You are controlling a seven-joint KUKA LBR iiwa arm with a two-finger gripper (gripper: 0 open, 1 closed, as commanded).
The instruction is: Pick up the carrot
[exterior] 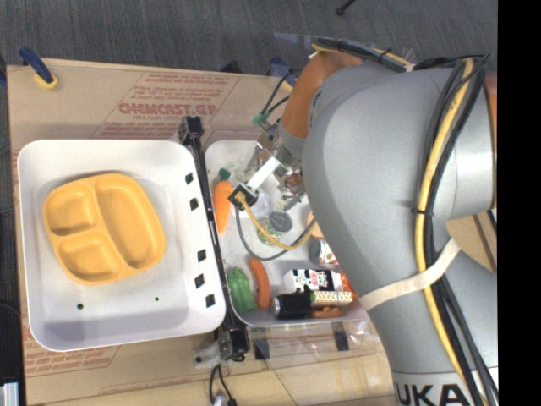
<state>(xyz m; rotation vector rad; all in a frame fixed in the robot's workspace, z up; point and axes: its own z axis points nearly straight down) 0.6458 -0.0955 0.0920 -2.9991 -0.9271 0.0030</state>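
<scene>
the grey arm (380, 193) is covering most of the right bin (232, 155), hiding that bin's right side and much of its floor; the gripper (287, 180) is showing partly from under the arm's bulk, over the far half of the bin, and its working end is too tangled with metal parts and cable to read; whether it is open or closed, and whether it is gripping anything, cannot be told; a small grey round thing (279, 222) is lying just near of it, too unclear to name.

the carrot (221, 205) is lying in the right bin, lengthwise along the left wall and close against it, its green top pointing to the far side; the wall is leaving almost no room on its left, while a narrow strip of bare white floor is lying open on its right, between it and the gripper; the two are sitting apart.

in the near end of the same bin, a green piece (241, 290) and an orange piece (260, 284) are lying side by side, touching; just right of them a black bottle (292, 304) and a patterned carton (319, 279) are being cut off by the arm.

the left bin (101, 315) is holding a yellow divided plate (101, 227), with bare floor open along its near side.
</scene>
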